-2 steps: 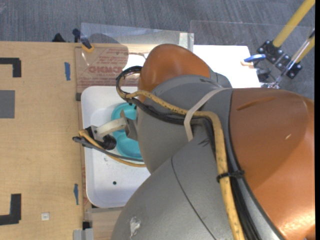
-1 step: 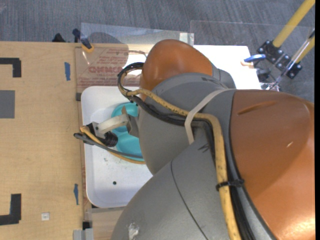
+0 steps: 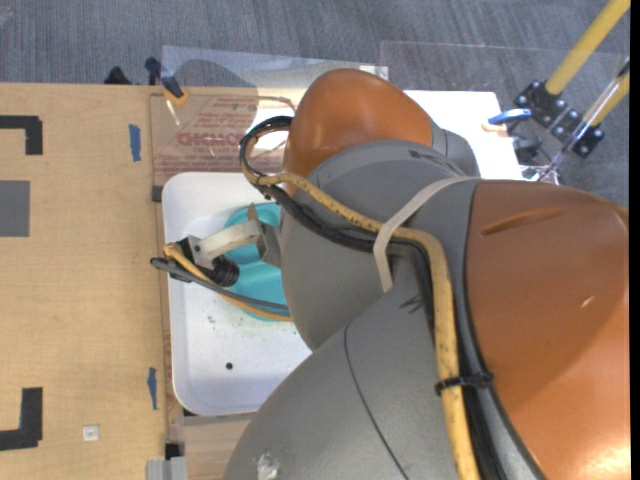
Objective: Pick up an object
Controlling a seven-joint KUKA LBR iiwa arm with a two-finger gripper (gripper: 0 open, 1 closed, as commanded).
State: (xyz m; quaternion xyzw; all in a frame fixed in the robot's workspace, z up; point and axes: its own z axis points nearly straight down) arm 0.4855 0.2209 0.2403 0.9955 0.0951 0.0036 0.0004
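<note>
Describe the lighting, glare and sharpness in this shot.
Camera view: the arm, close to the lens, looks slightly soft and covers much of the frame; its shadow darkens the teal object in the white bin; the clear sheet carries a pale reflection; the white surface at upper right is washed out.

Cardboard panel (image 3: 80,268) beside white bin (image 3: 205,373), grey carpet (image 3: 300,8), yellow pole (image 3: 598,30) beyond

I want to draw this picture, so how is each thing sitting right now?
Teal thing: lying in the bin, partly under the arm.
White bin: open side up, partly covered by the arm.
Arm: bent over the bin.
</note>
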